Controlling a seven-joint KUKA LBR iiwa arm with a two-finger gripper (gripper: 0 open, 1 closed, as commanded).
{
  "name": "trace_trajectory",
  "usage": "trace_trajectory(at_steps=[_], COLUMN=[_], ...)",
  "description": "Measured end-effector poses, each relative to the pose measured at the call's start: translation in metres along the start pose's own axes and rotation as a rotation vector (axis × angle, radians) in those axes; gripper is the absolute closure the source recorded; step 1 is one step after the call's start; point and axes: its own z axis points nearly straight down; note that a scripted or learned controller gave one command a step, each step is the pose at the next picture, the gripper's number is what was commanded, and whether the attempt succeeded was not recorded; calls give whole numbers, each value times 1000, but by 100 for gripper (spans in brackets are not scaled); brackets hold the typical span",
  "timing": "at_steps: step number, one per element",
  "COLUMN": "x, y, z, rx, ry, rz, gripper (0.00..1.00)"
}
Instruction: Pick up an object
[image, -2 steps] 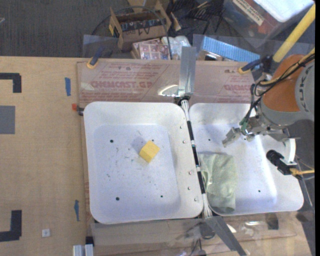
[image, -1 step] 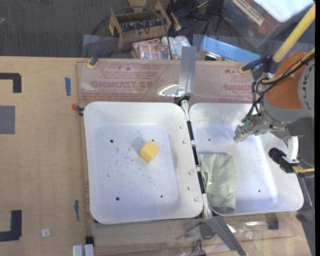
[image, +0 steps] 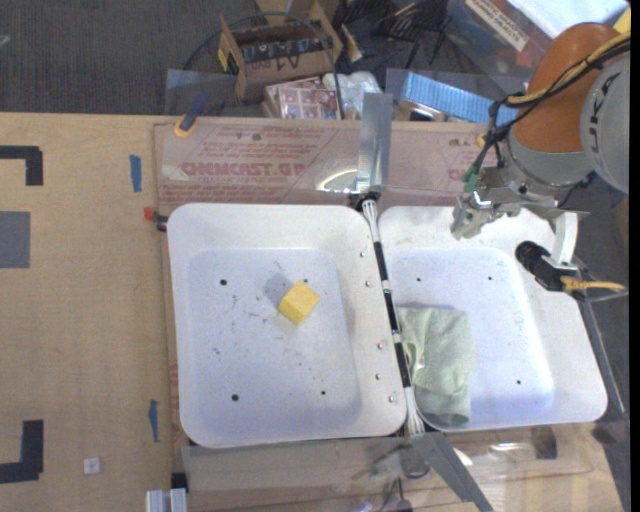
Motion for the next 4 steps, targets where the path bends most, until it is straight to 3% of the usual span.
trace_trajectory(at_steps=[1,2,3,4], x=[-73,-115,-127,-120], y=[-46,-35,-23,-102], z=[39,-2,0,-94], rx=[1,-4,-3,-1], ry=[1,-4,-3,-1], rz=[-237,-390,-76,56], gripper=[100,100,100,100])
